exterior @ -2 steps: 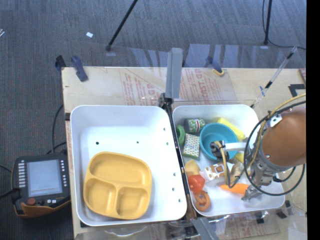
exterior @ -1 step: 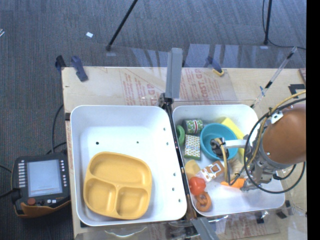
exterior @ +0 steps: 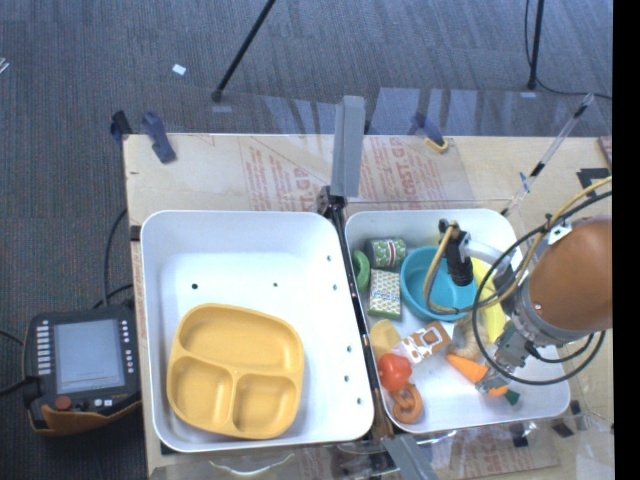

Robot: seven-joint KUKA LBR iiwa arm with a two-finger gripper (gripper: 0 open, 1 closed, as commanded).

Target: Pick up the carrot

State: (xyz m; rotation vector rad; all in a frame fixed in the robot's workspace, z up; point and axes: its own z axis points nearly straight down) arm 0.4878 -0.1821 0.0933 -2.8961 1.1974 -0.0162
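The carrot [exterior: 464,366] lies flat on the white floor of the right bin [exterior: 450,410], in its near right part. It is a smooth orange tapered shape, with its thin end pointing left and slightly far. My gripper [exterior: 493,376] sits over its right end. A small orange and green bit shows just beyond the gripper on the near right. I cannot tell whether that bit belongs to the carrot.

From this view I cannot tell how far my gripper is open or whether it has hold of anything.

A strip of bare floor runs on the near side of the carrot, up to the bin's near rim. To the left, a round red tomato [exterior: 395,371] and a brown pretzel ring [exterior: 407,403] sit close together, a little apart from the carrot. Just beyond it on the far side stands a small printed carton [exterior: 425,340], and past that a glossy blue bowl [exterior: 432,286]. A green can [exterior: 388,253] lies near the far left corner.

My arm [exterior: 572,276], with its orange band, enters from the right and slants down towards the near left, over the bin's right wall.

The left bin [exterior: 250,273] holds a yellow divided plate [exterior: 235,368] of matte plastic with rounded corners, with bare floor on its far side.
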